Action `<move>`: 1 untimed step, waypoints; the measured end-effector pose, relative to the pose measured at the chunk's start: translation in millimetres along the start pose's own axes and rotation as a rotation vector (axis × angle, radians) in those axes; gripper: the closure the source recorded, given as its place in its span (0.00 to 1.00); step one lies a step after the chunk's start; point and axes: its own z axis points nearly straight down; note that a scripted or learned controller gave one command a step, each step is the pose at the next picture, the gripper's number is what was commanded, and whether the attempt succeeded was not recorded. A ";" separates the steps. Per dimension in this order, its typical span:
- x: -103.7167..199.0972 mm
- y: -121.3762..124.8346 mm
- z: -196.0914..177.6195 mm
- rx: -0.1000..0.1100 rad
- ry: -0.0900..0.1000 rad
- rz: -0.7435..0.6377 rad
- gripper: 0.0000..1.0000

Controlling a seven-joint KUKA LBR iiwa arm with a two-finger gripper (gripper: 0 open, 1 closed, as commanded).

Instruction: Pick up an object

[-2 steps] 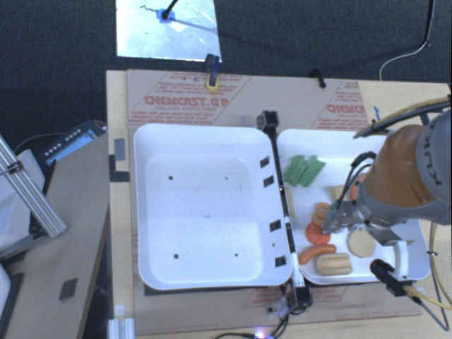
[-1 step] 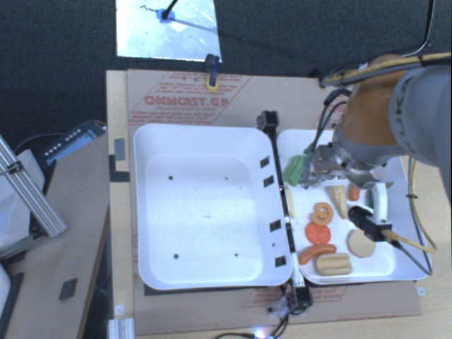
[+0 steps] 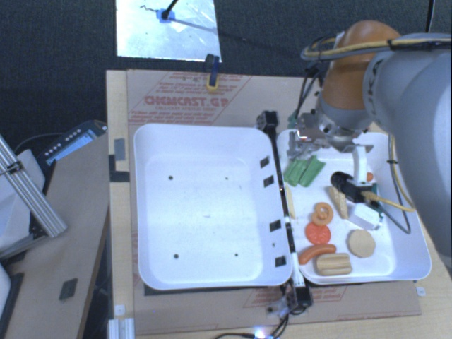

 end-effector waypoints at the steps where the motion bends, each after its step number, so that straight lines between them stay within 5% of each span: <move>1: -9.6 41.4 -68.4 -0.003 -0.001 0.002 1.00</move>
